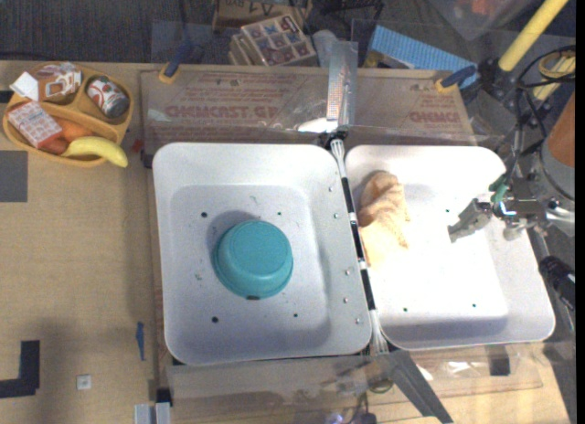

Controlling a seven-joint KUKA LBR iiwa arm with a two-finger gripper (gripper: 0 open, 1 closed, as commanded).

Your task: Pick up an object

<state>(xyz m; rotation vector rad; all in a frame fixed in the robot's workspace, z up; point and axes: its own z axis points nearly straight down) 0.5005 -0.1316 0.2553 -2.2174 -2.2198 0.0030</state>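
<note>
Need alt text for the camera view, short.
The tool hangs over the right bin, to the right of a tan, lumpy object lying by that bin's left wall. A teal bowl sits upside down in the left bin.

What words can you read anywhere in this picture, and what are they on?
Red print on the cardboard behind the bins: too blurred and glared to read for sure.
Packets in the yellow tray: labels too small to read.
Printed box on the floor: too blurred to read.
</note>
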